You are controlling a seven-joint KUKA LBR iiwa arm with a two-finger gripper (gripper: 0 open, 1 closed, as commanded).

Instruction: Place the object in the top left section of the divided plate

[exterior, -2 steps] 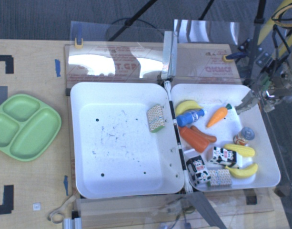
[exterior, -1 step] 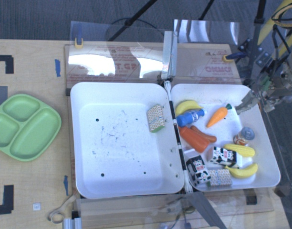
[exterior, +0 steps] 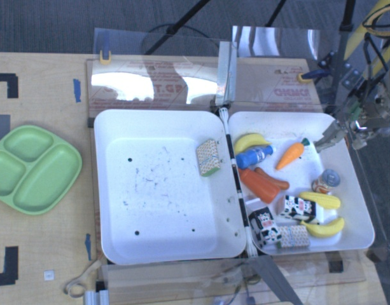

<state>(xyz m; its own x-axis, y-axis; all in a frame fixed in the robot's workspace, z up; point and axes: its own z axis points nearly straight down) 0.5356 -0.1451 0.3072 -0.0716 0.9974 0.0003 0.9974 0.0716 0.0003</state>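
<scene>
Gripper point(exterior: 325, 140) sits at the right bin's point(exterior: 363, 221) upper right edge, just right of the carrot point(exterior: 290, 155); nothing shows between its tips, and whether it is spread or pressed together I cannot tell at this size. Plate point(exterior: 33, 168), green and three-sectioned, lies on the bench well left of both bins; its top left section is bare. Which object is meant is not given. Candidates crowd the right bin: carrot, blue bottle point(exterior: 253, 157), upper banana point(exterior: 249, 141), orange piece point(exterior: 264, 181), two more bananas point(exterior: 322, 213), cow-print boxes point(exterior: 264, 224). A sponge point(exterior: 208, 157) lies alone in the left bin point(exterior: 118, 189), near the divider. Judgement: step in hand is the pick. Carrot is nearest and has free space around it, so it looks the cleanest grasp; close across its narrow width, mid-body. Risk: bottle and banana touch each other, so a grasp there may nudge both. Carry needs to clear the left bin's walls before descent over the section.
</scene>
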